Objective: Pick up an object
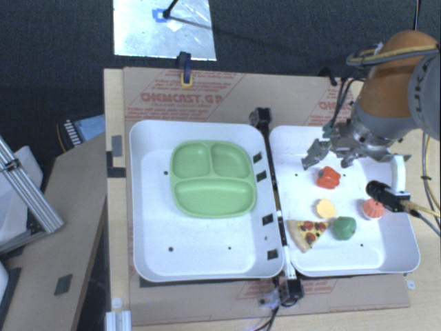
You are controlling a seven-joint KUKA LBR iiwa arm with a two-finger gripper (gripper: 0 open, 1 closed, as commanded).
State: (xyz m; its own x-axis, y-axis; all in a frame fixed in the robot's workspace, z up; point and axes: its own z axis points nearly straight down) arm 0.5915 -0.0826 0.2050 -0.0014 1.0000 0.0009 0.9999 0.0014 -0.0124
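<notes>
My gripper hangs over the back of the right bin, its two grey fingers spread apart and open, with nothing between them. Just below the fingertips a red toy pepper lies on the bin floor. Nearer the front lie a small yellow round piece, a green toy vegetable and a pizza slice. A pink-orange piece rests at the right, partly behind a black part on the arm's side.
The left bin holds a green divided plate. A black clip rail separates the two bins. The grey arm with its orange band fills the space above the right bin's back right corner.
</notes>
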